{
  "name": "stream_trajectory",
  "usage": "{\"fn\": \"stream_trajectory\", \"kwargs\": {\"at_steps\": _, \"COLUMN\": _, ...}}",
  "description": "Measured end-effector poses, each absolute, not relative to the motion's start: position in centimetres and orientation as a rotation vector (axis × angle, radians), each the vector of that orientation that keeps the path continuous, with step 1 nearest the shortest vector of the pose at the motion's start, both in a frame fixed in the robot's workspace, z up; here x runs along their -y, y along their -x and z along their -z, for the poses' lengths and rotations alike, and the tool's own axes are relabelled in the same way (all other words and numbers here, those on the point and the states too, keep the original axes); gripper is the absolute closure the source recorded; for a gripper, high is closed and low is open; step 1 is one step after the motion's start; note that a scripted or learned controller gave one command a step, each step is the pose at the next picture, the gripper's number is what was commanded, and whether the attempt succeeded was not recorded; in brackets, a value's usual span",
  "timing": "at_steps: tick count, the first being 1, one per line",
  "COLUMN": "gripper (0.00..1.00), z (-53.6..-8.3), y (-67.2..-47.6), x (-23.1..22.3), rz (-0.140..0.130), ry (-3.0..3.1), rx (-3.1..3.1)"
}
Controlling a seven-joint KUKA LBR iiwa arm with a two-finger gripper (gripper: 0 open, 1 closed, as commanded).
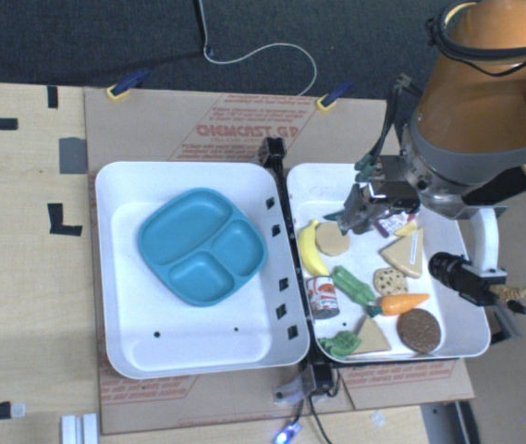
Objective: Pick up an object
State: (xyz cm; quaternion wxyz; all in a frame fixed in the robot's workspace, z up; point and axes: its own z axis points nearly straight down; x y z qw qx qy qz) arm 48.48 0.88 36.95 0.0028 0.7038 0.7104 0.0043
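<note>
While the hand (360, 213), finger state not discernible, hangs over the right bin (323, 181), a banana (311, 250) and carrot (401, 302) lie below.

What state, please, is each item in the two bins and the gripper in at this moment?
Blue divided plate: flat in the left bin, nothing in its compartments.
Banana: lying at the right bin's left wall.
Small can: on its side, below the banana.
Carrot: lying flat.
Brown round cookie: flat, near the bin's front corner.
Gripper: low over the right bin's food pile.
</note>
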Motion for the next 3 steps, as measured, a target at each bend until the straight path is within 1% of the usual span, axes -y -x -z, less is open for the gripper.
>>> {"fn": "stream_trajectory", "kwargs": {"at_steps": 1, "gripper": 1.00, "z": -35.0, "y": -48.3, "x": 2.1, "rz": 0.005, "ry": -2.224, "rx": -2.220}}
{"fn": "stream_trajectory", "kwargs": {"at_steps": 2, "gripper": 1.00, "z": -24.5, "y": -48.9, "x": -2.6, "rz": 0.014, "ry": -2.223, "rx": -2.233}}
{"fn": "stream_trajectory", "kwargs": {"at_steps": 3, "gripper": 1.00, "z": -31.2, "y": -48.4, "x": 3.3, "rz": -0.002, "ry": -2.223, "rx": -2.213}}
